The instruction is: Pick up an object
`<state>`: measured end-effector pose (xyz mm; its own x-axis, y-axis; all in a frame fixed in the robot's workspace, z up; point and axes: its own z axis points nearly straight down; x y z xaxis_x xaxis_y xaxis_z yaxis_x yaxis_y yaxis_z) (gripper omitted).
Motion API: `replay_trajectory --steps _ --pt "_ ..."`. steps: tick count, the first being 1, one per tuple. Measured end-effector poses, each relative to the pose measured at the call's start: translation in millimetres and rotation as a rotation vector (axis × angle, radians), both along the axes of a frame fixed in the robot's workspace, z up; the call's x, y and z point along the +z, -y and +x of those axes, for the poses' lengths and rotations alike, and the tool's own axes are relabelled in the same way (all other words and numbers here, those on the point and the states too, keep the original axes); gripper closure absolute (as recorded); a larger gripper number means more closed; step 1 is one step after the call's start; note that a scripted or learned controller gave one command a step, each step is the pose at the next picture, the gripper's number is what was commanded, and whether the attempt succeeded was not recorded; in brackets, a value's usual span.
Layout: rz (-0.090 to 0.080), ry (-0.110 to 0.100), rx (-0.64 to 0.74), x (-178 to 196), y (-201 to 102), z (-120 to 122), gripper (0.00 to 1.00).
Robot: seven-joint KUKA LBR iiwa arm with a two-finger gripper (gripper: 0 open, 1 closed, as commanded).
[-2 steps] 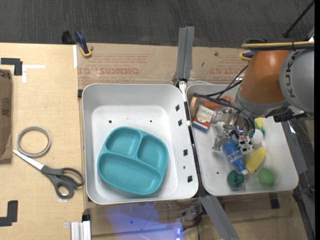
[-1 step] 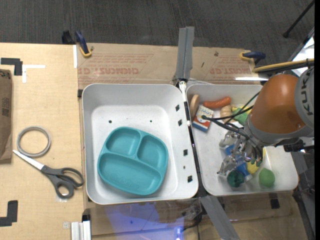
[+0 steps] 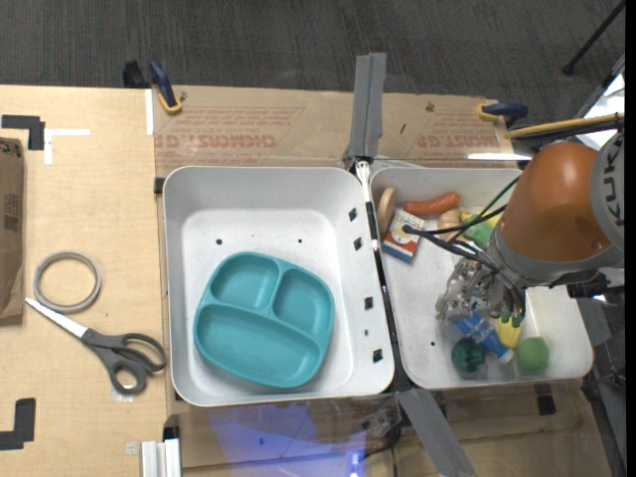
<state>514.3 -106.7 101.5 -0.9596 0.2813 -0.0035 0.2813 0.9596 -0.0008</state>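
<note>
Fingers (image 3: 475,304) hang low in the right bin (image 3: 417,356), among toys; whether they are open or closed cannot be told. At their 6 o'clock lie a blue toy (image 3: 487,338) and green balls (image 3: 467,357). At 9 o'clock, the left bin (image 3: 189,266) holds a teal plate (image 3: 263,318).

The left bin (image 3: 260,189) is showing plain white, and the divided plate (image 3: 264,317) lying in it is glowing a flat teal. The right bin (image 3: 422,358) is showing the same white around a jumble: an orange-red sausage (image 3: 435,205), a small carton (image 3: 404,237) in white, red and blue, a dark green ball (image 3: 468,356), a lighter green ball (image 3: 534,354), and bits of yellow and blue. The arm (image 3: 556,207) is showing its orange band above grey. The bench (image 3: 89,167) is looking cardboard-tan; the scissors (image 3: 109,351) are showing grey handles beside a grey tape ring (image 3: 67,280).
</note>
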Motion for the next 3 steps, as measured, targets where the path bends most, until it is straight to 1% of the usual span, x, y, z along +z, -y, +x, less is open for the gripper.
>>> replay_trajectory --steps 1,2,3 --pt "0.0 0.0 0.0 -0.1 -0.2 0.0 0.0" --pt "0.001 -0.003 -0.046 -10.1 -7.2 -34.7 0.0" --pt "0.001 0.0 -0.21 -9.1 5.2 49.7 0.0"
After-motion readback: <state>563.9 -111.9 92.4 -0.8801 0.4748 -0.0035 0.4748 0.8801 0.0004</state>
